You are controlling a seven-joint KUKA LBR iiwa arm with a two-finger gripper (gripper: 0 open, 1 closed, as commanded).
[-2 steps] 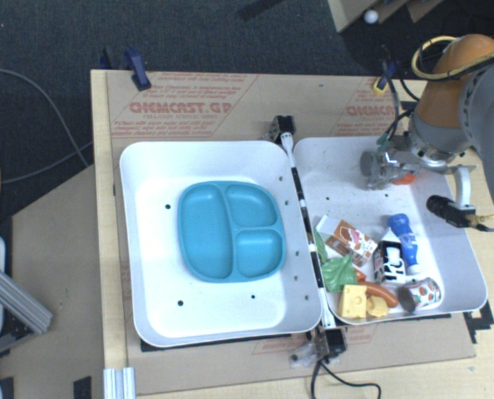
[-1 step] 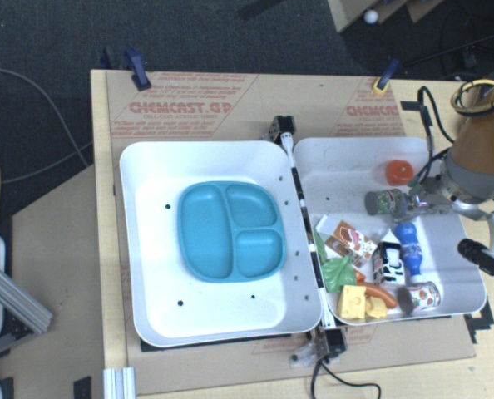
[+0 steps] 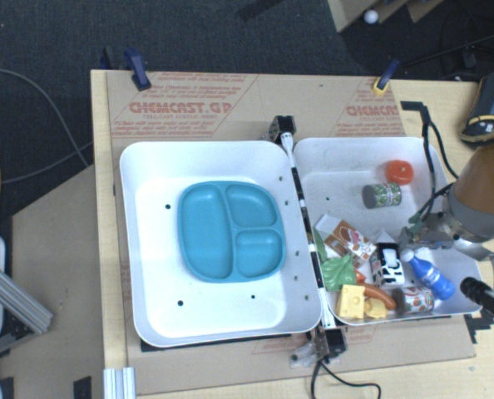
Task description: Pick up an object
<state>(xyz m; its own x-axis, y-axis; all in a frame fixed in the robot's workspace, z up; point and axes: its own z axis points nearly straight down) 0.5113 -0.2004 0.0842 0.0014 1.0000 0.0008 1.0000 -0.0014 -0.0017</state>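
The left bin (image 3: 147,223) carried a blue divided tray (image 3: 230,229) at its centre. The right bin (image 3: 338,160) held the clutter at six o'clock: snack packet (image 3: 351,241), green wrapper (image 3: 337,270), cheese wedge (image 3: 353,302), blue bottle (image 3: 430,278). At twelve o'clock sat a small can (image 3: 382,195) and an orange ball (image 3: 399,171). The arm (image 3: 478,191) hung at three o'clock, gripper (image 3: 413,238) low beside the bottle; its state, I couldn't tell.

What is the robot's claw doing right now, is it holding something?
Gripper: low over the right bin, by the blue bottle. Whether it holds anything cannot be told.
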